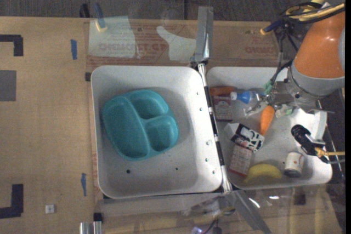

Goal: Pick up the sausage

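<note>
The sausage (266, 119), orange and narrow, is lying in the right bin (323, 172), near its back edge. The gripper (272, 100) is hanging just above the sausage's upper end; whether it is released or clenched, I cannot tell. A teal divided plate (140, 123) is sitting in the left bin (164, 183).

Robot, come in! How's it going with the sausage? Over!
Gripper low over right bin, just above an orange sausage-like piece. No grasp visible. Bottle and carton crowd close beside it.
</note>
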Controlling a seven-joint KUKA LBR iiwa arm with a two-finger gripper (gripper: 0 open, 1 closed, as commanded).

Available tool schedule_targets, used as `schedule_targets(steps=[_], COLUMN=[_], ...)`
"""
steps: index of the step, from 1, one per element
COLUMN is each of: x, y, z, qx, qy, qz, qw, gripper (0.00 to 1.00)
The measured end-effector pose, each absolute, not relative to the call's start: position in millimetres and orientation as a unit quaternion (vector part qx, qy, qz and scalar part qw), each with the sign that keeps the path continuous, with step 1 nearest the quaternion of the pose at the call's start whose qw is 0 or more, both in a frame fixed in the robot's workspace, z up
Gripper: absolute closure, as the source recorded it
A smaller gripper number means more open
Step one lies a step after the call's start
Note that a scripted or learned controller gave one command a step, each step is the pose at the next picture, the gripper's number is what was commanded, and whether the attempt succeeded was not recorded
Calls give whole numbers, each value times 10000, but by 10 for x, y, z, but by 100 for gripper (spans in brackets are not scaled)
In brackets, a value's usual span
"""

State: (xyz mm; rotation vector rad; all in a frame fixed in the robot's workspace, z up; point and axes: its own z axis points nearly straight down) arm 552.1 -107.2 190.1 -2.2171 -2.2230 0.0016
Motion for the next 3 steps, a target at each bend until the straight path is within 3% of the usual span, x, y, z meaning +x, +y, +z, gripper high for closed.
schedule_targets(steps=[1, 2, 3], x=[5642, 5643, 5589], y=[-1139, -1151, -631], z=[946, 1041, 2224], qx=[-7584, -7598, -5418], qy=[-6518, -6501, -8405], qz=[-3, -7, -7], qw=[-4, -10, -19], gripper=[0, 100, 100])
